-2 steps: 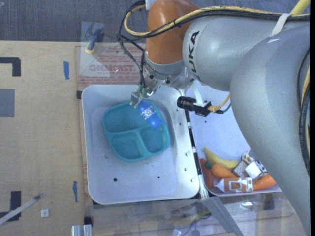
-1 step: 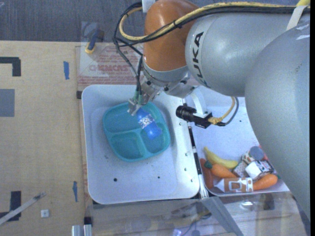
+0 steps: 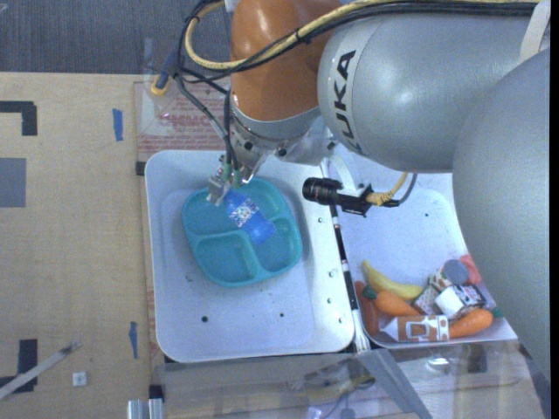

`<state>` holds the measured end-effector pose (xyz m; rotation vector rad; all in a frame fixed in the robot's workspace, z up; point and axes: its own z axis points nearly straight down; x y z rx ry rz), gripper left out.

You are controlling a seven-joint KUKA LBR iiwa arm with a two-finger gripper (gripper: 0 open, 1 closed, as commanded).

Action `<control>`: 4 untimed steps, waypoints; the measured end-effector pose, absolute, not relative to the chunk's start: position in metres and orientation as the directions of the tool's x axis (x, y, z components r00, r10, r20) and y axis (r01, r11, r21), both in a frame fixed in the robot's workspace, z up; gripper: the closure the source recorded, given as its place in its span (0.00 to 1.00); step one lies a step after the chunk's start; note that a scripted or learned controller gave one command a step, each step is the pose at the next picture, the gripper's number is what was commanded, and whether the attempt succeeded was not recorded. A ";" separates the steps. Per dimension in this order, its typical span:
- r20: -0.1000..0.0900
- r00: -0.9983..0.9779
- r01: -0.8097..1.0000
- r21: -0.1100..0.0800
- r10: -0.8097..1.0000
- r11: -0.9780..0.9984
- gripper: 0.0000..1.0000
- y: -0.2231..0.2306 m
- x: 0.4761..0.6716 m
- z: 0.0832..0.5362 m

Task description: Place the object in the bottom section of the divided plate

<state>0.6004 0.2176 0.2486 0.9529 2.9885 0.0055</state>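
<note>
A teal divided plate [image 3: 229,264] lies in the left white bin [image 3: 175,304]. A blue object with a white patterned label [image 3: 248,217] rests on the plate's upper right part, slanting toward the centre ridge. My gripper [image 3: 226,184] hangs over the plate's top edge, directly above the upper end of the blue object and very close to it. The orange band and grey wrist hide the area behind it. The plate's bottom section holds nothing.
The right bin [image 3: 437,208] holds a banana [image 3: 390,280], two carrots [image 3: 397,305], a brown bottle [image 3: 419,328] and several small items in its lower corner. A black cylinder [image 3: 335,194] on the arm juts over the divider between the bins.
</note>
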 end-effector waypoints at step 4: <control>-0.001 -0.418 0.909 0.001 0.909 0.418 0.00 0.225 0.599 0.225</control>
